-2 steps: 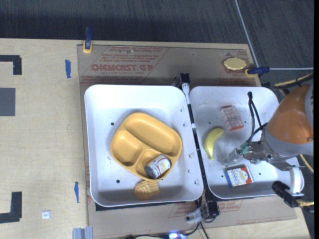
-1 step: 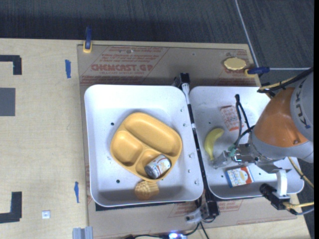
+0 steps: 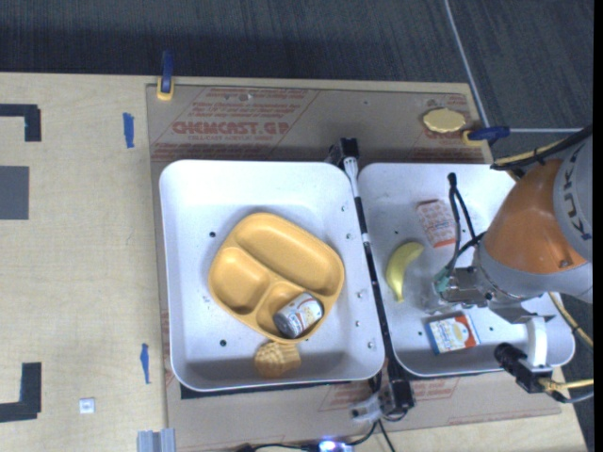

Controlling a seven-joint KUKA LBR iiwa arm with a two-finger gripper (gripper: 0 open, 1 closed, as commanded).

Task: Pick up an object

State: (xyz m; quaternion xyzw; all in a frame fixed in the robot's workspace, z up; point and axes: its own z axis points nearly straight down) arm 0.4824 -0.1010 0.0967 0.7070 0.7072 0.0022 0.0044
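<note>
My claw (image 3: 450, 288) hangs low in the right bin (image 3: 415, 351), in the middle of it, just right of the banana (image 3: 403, 267) and just above the carton (image 3: 449, 332); I cannot tell whether it is released or clenched, for my wrist hides its tips, and I see nothing held in it; the banana lies lengthwise near the bin's left wall, yellow, curved, its near end close to my claw but whether they touch I cannot tell; the carton lies flat toward the bin's near edge, blue and white with an orange patch; a packet (image 3: 436, 222), white with red print, lies farther back, above the banana and apart from it; my arm (image 3: 535, 234), grey with its orange band, comes in from the right over the bin's right side, black cables running along it.

The left bin (image 3: 188, 347) sits beside the right one, their rims meeting at a dark strip; in it a tray (image 3: 273, 262), yellow and divided into compartments, lies tilted across the middle; a can (image 3: 300, 315) lies on its side in the tray's near compartment, its silver end toward the camera; a brown lump (image 3: 278, 357) rests just below the tray, touching its near edge; both bins stand on a cardboard sheet (image 3: 236, 121) on the counter (image 3: 75, 281); a tan disc (image 3: 444, 121) lies on the cardboard behind the right bin.
</note>
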